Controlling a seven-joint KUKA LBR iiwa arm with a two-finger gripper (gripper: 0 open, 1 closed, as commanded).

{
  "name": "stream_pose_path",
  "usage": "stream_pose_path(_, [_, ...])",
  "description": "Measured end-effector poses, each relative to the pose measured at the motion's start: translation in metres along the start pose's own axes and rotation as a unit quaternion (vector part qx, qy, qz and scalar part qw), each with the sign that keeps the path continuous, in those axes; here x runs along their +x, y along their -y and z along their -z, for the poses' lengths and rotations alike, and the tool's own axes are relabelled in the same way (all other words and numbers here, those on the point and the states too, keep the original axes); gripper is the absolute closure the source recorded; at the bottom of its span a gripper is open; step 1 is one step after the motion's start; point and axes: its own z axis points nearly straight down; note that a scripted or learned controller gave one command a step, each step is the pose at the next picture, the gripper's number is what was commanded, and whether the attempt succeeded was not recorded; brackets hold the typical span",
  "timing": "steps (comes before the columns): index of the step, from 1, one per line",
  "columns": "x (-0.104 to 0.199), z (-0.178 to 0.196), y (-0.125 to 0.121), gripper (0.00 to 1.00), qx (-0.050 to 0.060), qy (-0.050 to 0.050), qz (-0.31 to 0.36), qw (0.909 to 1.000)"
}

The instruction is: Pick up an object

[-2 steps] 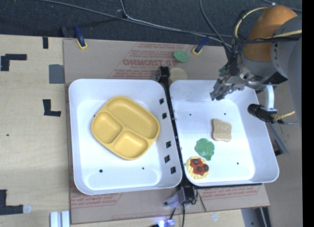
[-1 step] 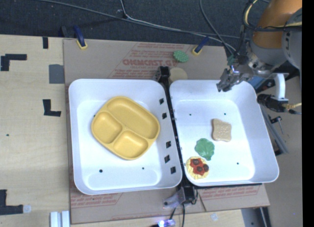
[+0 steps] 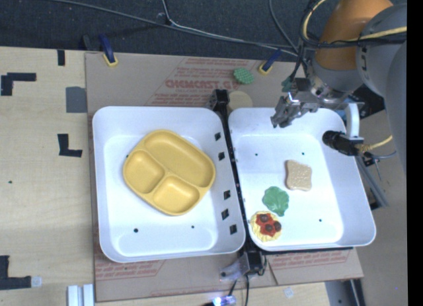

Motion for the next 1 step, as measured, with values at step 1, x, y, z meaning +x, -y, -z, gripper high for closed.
stream_pose_path(1, [0.0555, 0.0032, 0.0030, 1.00, 0.000, 0.000, 0.000, 1.0000])
